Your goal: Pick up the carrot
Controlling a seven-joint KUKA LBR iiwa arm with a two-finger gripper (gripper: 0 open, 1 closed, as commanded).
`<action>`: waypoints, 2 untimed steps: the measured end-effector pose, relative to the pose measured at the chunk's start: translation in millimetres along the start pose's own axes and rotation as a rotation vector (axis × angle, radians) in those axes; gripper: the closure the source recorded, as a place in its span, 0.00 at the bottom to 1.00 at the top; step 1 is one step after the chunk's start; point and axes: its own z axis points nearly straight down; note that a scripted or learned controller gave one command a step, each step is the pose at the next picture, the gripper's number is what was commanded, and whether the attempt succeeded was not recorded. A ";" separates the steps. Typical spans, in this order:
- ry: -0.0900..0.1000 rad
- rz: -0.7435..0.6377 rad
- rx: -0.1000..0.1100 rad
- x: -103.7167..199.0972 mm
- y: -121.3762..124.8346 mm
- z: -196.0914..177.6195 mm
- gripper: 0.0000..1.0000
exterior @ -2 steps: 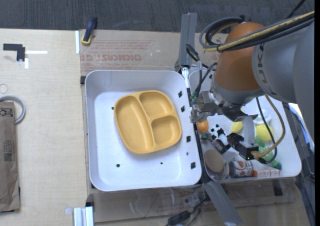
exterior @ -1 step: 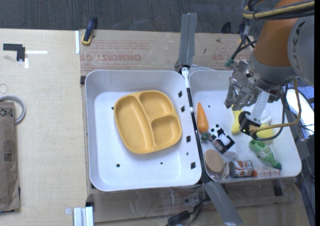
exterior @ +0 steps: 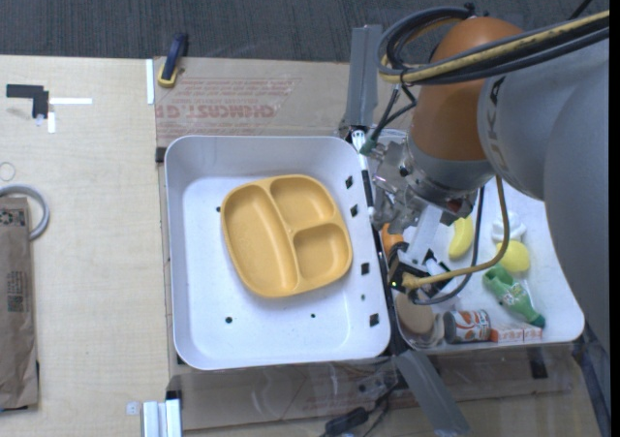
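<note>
The arm is reaching down into the right bin [exterior: 562, 304] with its end effector [exterior: 405, 249] sitting at the bin's 9 o'clock side, and I cannot tell its state because the wrist is hiding it. An orange bit that is probably the carrot [exterior: 389, 234] is peeking out right against the bin's left wall, just beside the end effector. Being wedged by the wall, it is risking a miss or a scrape, and the banana [exterior: 461, 236] at 3 o'clock is lying close enough to get nudged instead.

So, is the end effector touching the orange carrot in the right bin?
Cannot tell. In the camera view the end effector hangs over the orange carrot, and the arm covers where they might meet.
</note>
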 end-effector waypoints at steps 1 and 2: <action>0.000 0.000 -0.001 -0.1 0.1 0.0 0.00; 0.000 0.241 -0.003 -19.7 -28.8 -184.2 0.00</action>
